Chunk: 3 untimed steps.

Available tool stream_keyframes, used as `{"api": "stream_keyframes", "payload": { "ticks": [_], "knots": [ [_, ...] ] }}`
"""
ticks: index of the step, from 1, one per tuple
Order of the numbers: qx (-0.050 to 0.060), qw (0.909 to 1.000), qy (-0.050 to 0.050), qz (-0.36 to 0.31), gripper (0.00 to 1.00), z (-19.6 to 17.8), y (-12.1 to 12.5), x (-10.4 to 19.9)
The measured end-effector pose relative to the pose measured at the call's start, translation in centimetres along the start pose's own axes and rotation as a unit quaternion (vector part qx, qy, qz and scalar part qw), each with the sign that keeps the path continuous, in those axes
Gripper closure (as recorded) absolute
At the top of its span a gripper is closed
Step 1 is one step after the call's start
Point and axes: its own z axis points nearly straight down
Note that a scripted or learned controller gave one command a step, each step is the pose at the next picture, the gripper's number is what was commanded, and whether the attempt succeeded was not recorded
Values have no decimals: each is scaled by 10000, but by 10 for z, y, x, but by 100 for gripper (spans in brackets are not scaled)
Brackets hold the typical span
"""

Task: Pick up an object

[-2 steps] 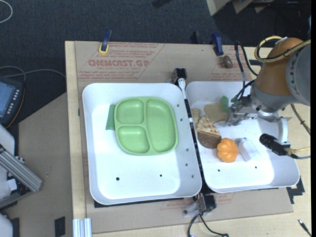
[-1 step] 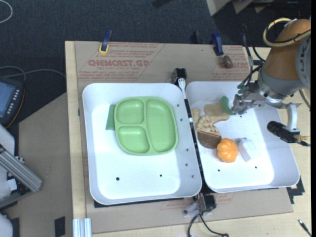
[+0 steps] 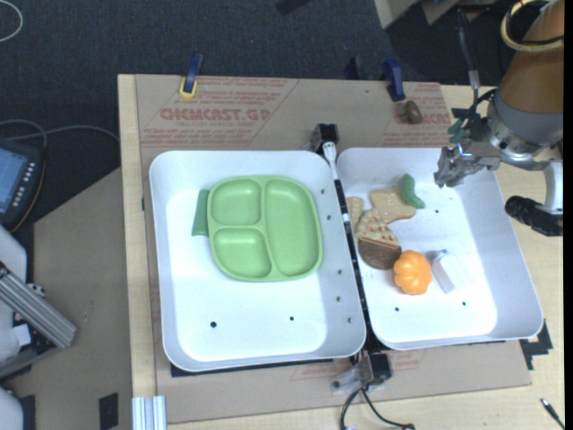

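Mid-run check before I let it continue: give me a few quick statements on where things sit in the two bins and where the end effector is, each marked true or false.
1. The green divided plate lies in the left bin. True.
2. The orange fruit sits on the green divided plate. False: it lies in the right bin, near the brown food pieces.
3. The end effector hangs over the far part of the right bin. True.
4. The end effector is lifting the orange fruit. False: the fruit rests on the bin floor, apart from it.
5. Both bins hold a green plate. False: just the left one.
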Motion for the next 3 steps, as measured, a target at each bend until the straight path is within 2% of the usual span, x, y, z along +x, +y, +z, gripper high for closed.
{"api": "stream_keyframes", "payload": {
  "ticks": [1,3],
  "knots": [
    [22,10000,5,2,100,-14,1,0],
    [62,10000,20,-8,100,-25,-44,94]
  ]
}}
